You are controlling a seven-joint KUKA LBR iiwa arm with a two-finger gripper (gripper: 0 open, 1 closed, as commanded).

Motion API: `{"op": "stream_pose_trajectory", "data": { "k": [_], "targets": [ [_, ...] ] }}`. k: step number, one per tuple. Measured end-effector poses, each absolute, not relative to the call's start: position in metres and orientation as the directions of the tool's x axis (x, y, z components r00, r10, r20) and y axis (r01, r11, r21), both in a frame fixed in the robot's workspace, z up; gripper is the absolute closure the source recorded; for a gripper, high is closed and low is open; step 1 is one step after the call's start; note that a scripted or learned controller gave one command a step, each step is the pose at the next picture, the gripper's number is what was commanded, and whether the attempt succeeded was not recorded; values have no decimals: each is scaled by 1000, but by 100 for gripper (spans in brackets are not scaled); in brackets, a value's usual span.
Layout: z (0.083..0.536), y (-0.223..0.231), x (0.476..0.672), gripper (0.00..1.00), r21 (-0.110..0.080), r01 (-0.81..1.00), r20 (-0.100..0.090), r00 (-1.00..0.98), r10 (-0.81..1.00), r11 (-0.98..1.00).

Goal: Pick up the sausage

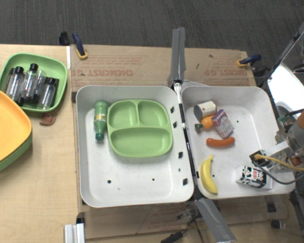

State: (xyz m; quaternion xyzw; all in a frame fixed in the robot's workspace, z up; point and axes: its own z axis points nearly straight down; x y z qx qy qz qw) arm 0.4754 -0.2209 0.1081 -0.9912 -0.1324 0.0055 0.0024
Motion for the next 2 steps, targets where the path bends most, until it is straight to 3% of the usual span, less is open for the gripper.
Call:
{"op": "stream_pose_trajectory", "data": {
  "k": [2],
  "targets": [
    [123, -220, 474, 100, -12, 271, -19, 962, 272, -962]
  ]
}}
